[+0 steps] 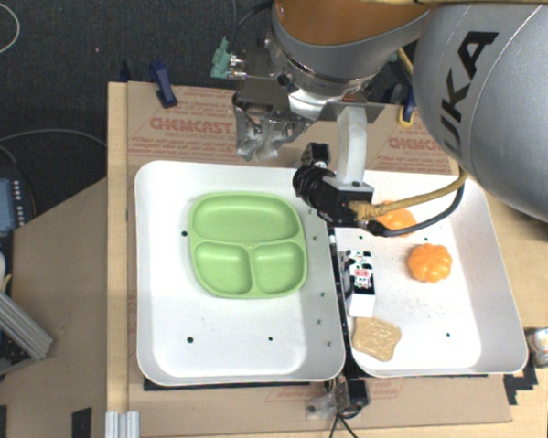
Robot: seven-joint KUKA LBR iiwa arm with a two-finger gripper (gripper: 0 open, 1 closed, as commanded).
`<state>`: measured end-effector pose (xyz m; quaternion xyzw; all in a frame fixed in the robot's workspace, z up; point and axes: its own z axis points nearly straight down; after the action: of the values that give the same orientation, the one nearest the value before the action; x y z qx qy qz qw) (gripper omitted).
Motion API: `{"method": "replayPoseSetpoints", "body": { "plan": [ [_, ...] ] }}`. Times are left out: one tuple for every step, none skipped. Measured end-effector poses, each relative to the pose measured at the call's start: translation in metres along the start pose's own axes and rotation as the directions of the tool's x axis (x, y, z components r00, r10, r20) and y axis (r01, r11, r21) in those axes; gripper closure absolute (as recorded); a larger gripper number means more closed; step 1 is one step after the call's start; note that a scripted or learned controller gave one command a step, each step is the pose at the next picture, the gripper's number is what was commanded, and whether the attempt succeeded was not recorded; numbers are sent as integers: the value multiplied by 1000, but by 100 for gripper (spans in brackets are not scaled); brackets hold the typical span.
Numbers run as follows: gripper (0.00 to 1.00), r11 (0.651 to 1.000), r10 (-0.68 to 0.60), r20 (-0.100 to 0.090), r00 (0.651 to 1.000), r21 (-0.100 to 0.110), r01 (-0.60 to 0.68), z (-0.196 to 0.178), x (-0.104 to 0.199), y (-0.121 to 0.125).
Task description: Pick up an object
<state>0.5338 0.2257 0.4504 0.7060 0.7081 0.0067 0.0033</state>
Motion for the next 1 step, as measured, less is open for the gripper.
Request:
{"method": "replayPoseSetpoints", "body": {
  "plan": [
    [100, 1000, 6, 6, 1000, 20, -6, 20, -41, -31]
  ]
}}
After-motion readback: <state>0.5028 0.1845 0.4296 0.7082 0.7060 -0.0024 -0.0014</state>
